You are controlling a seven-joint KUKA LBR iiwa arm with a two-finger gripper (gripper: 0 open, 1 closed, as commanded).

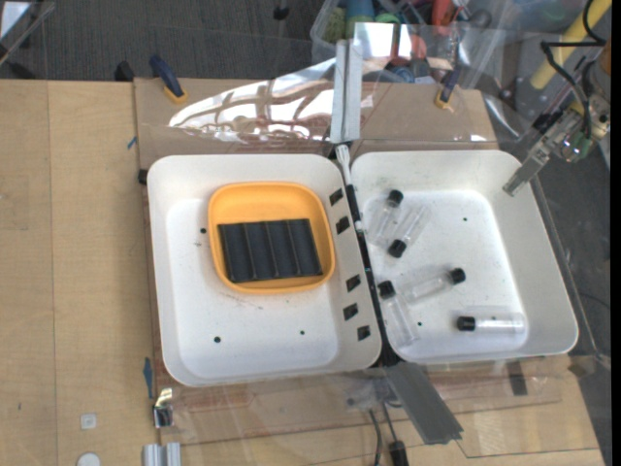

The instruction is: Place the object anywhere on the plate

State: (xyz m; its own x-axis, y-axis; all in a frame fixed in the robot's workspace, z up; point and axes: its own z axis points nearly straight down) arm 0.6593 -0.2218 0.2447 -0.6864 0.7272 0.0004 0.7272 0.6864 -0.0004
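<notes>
**Plate waiting, nothing carried over yet**

The task looks to be at its start. The orange plate (271,238) sits in the left bin (184,343), and on it lies only a dark ribbed insert (269,250) with what looks like four grooved sections; none of the loose objects from the other bin rests on it. All the candidates for moving lie in the right bin (543,250).

Those candidates are clear vials with black caps. I count five: one near the upper left of the bin (389,209), one just below it (403,236), one toward the lower left (396,309), one in the middle (434,282), and one lying near the front right (492,324). The two upper vials lie close together, nearly touching; the clear bodies blend into the white floor, so the count could be off by one.

The gripper (519,178) hangs at the upper right rim of the right bin, well apart from every vial and holding nothing. Whether its fingers are spread or closed I cannot tell at this angle.

Everything therefore remains: reach a vial, grasp it, lift it across the divider (351,250) with its row of black clips, and set it on the plate. There are two bins on the surface (68,260), one plate and one insert.
</notes>
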